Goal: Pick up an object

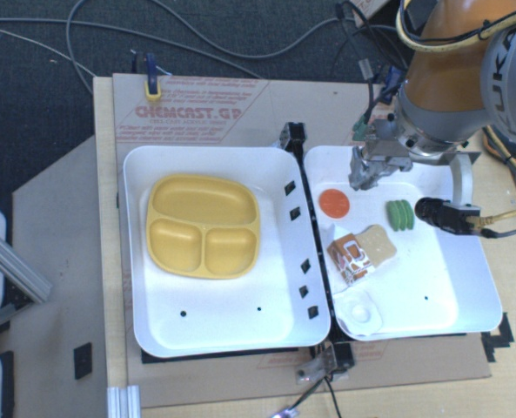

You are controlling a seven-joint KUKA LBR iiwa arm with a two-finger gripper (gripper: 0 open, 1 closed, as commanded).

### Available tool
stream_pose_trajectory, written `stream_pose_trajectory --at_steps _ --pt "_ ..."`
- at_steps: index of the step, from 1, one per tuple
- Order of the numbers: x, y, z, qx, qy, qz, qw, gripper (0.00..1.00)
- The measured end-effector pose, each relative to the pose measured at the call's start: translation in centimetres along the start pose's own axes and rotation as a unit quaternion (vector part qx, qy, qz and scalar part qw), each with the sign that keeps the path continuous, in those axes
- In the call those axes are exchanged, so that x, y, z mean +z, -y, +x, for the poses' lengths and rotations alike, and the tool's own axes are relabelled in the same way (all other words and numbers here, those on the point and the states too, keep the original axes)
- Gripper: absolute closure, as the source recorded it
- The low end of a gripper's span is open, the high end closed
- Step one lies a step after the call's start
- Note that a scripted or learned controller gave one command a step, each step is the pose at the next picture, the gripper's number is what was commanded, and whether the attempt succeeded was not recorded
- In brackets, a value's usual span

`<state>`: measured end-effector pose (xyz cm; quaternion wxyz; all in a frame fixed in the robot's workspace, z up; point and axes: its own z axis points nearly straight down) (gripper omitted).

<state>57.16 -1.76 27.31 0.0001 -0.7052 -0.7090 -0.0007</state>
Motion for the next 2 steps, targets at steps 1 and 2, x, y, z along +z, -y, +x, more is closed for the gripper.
stream_pose_trajectory --at_steps 1,2 --pt "1.0 -1.0 5.1 0.000 0.000 0.000 1.0000 1.00" --pt "2.8 -2.2 10.1 0.000 0.000 0.001 1.0000 1.00"
